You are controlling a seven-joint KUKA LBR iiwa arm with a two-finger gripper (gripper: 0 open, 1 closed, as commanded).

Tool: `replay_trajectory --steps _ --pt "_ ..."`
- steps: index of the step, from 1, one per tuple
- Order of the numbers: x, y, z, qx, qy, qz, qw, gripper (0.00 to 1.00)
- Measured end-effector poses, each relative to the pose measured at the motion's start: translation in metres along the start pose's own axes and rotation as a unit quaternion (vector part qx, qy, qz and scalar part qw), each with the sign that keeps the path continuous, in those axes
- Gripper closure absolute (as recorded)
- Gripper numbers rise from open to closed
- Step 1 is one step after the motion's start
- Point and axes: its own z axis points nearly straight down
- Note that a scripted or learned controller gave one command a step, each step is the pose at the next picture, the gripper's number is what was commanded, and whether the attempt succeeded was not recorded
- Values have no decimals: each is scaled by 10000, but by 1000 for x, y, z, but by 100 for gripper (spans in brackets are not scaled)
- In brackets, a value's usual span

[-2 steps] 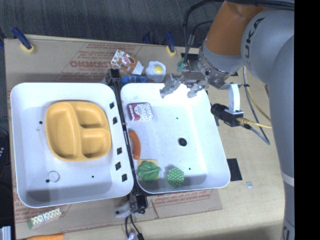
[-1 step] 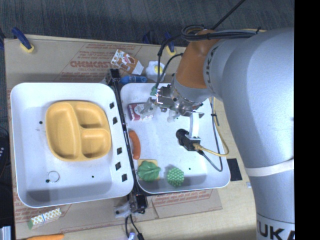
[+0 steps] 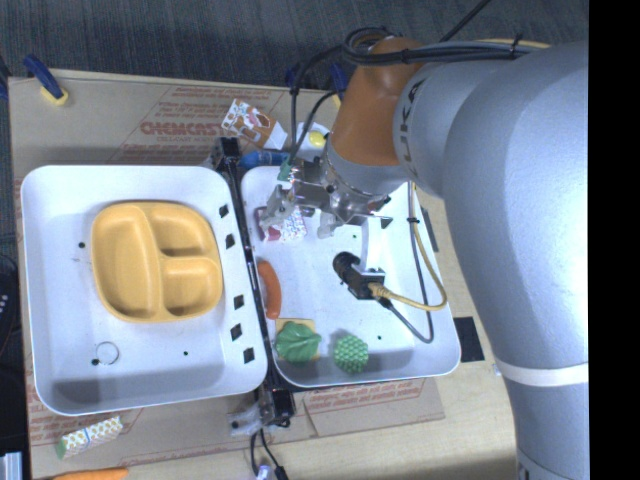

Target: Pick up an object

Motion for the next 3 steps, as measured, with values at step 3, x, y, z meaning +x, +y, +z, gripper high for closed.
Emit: replay_trajectory --steps 3 --pt "-81 -70 101 14 7 397 9992 0"
